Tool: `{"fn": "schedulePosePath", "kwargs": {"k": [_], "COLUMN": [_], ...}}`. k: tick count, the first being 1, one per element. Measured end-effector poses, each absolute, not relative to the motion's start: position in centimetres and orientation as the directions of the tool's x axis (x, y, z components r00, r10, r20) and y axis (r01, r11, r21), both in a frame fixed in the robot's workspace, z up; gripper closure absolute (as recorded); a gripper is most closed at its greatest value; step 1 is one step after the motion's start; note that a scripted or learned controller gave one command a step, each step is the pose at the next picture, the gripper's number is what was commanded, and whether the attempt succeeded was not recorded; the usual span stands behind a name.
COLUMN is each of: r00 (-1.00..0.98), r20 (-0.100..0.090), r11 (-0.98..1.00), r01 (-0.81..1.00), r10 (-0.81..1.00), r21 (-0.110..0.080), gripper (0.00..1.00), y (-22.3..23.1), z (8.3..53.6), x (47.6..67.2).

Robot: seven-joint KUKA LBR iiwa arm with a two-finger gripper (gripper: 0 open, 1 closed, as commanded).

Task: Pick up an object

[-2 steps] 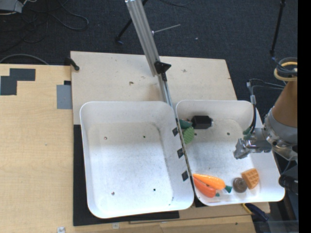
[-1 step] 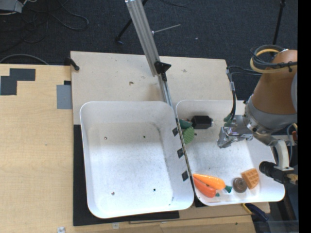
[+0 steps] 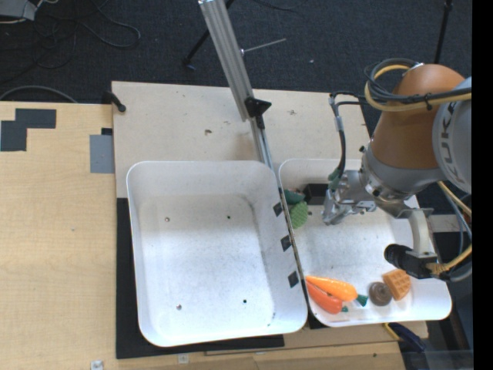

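Arm [image 3: 416,129] bent over right bin [image 3: 347,245] (wrist angled down).

A pale wooden counter [image 3: 177,122] fills the middle of the frame, bearing two shallow white bins: the left bin [image 3: 202,253] at centre, the right bin [image 3: 350,241] touching it lower right.

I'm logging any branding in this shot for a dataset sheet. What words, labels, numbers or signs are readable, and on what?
"KU": partial black lettering on the grey arm casing at the right edge; the rest is cut off.
Nothing else is readable: the white bins, the carrot, the waffle-like orange piece and the bench carry no legible text.
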State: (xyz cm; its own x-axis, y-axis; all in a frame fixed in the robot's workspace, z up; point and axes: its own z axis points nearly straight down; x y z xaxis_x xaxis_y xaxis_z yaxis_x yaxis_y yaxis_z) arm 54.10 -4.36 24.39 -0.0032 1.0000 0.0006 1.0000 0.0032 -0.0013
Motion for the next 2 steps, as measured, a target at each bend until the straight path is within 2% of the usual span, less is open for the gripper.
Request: {"fn": "schedulePosePath", "kwargs": {"k": [1,2], "r00": [-0.003,-0.003], "r20": [0.001,0.0], "r11": [0.003,0.003], "r01": [1.0,1.0], "r10": [1.0,1.0], "r21": [-0.003,-0.001], "gripper": [1.0,1.0], "y": [0.0,3.8], "z": [22.9,23.5], "x": [56.7,59.2]}}
